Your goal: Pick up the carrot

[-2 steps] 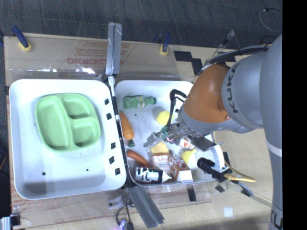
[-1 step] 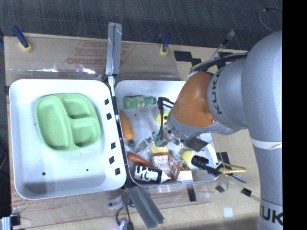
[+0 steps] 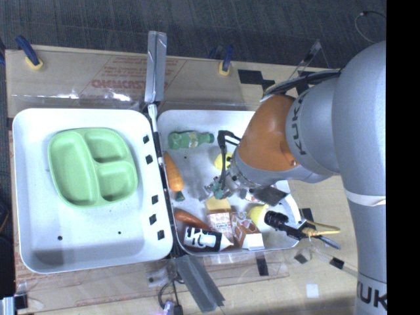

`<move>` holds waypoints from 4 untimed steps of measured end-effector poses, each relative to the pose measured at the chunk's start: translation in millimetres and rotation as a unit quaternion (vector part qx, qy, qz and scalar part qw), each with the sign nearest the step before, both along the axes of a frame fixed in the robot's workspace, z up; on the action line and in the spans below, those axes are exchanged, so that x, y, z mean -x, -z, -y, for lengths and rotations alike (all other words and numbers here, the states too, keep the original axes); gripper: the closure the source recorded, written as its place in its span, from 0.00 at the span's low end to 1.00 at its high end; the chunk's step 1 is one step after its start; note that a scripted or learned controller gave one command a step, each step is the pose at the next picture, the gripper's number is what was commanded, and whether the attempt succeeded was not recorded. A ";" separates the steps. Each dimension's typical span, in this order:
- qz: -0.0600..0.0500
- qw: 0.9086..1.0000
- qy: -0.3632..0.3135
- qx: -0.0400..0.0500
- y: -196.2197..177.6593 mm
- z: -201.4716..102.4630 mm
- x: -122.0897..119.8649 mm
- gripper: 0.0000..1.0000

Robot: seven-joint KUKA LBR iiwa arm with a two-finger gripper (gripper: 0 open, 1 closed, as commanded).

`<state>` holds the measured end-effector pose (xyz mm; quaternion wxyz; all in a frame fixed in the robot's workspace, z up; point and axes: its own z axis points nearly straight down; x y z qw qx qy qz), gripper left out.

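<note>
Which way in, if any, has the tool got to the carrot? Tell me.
Probably yes: the carrot lies exposed by the right bin's left wall, nothing on top. The tool sits just to its right, so a short leftward shift should do.

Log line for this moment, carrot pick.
arm: over right bin | gripper: low among clutter | carrot: by bin's left wall, not gripped

Grey rounded arm (image 3: pixel 348 117), orange band (image 3: pixel 269 140) above wrist, dark "KUKA" lettering on casing.
</note>
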<state>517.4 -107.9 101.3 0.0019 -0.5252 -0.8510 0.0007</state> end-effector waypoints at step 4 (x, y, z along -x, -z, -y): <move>0.000 0.991 0.133 0.000 9.9 -1.4 2.6 0.00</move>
